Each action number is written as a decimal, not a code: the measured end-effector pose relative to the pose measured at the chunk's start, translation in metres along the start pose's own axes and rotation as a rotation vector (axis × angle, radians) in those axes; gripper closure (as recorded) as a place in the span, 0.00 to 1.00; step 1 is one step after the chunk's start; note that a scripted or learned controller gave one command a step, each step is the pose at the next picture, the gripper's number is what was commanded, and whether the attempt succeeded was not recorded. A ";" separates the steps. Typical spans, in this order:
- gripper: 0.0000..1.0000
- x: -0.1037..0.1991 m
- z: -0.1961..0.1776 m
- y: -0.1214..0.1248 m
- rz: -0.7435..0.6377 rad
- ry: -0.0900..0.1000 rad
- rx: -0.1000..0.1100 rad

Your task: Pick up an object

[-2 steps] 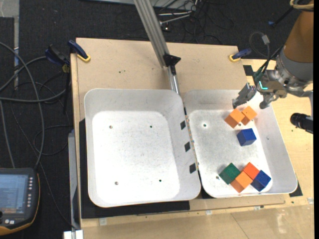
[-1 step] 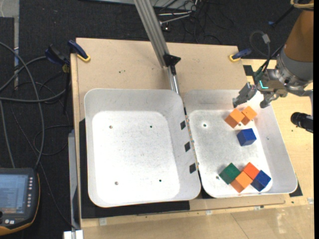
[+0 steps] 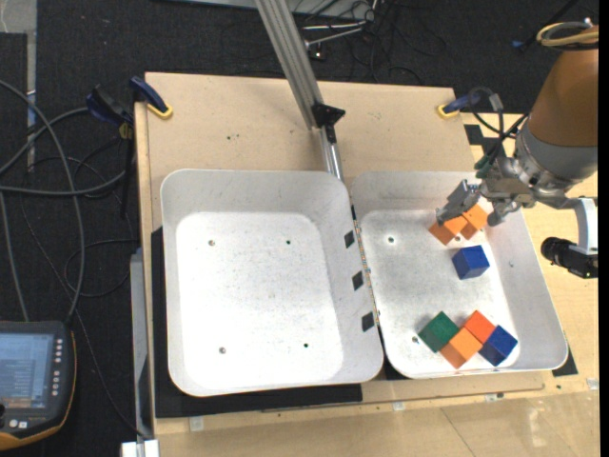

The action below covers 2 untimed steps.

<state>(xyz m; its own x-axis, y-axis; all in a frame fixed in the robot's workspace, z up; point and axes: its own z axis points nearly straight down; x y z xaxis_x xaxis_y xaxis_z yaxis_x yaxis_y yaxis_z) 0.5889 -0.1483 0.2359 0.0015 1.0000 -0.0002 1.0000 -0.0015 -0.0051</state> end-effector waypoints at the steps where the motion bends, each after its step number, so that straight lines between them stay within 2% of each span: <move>1: 0.00 0.003 0.064 0.002 -0.001 0.001 0.001; 2: 0.00 0.011 0.118 0.008 -0.003 0.001 0.000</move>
